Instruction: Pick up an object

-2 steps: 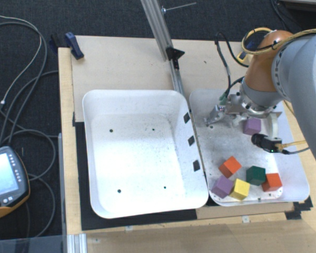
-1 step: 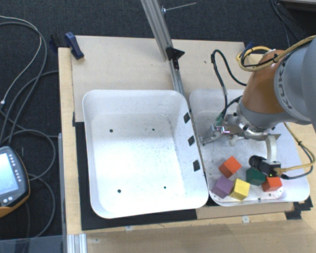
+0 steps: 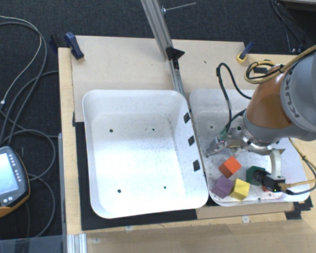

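Observation:
Several small blocks lie at the near end of the right bin: an orange block, a purple block and a yellow block, with a small green piece beside them. My gripper hangs low over the right bin, close to its left wall, up and to the left of the orange block. Nothing shows in its grasp. The grey arm with its orange band covers the bin's right half.
The left bin stands beside the right one, sharing a wall with black clips. A slanted metal pole rises from behind the bins. Black cables loop near the wrist. A pendant lies off the bench's left.

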`<state>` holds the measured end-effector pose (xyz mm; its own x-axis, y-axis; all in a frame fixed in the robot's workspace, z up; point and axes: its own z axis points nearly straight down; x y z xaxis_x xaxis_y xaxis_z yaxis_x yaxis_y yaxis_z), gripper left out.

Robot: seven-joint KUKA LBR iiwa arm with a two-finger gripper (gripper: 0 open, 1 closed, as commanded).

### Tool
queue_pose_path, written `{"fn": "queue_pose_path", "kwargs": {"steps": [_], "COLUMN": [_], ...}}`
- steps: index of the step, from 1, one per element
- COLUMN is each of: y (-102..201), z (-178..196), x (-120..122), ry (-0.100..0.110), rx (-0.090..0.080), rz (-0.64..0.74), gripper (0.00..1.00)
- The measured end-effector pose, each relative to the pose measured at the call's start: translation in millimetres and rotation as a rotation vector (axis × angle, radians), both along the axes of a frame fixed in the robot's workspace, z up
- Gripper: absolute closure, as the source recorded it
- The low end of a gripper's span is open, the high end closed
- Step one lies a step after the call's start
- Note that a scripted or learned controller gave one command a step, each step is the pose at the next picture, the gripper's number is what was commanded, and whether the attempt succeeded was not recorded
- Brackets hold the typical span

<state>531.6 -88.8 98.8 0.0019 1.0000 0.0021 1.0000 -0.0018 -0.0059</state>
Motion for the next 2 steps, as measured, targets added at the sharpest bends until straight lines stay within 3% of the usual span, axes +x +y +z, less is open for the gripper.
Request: {"fn": "queue_pose_path", "kwargs": {"steps": [1, 2], "y": [-32, -116], "z": [2, 26], "x": [106, 89], "ry": [-0.012, -0.008], "rx": [-0.004, 0.011], "rz": [0.004, -0.001], "gripper": [0.0, 0.0]}}
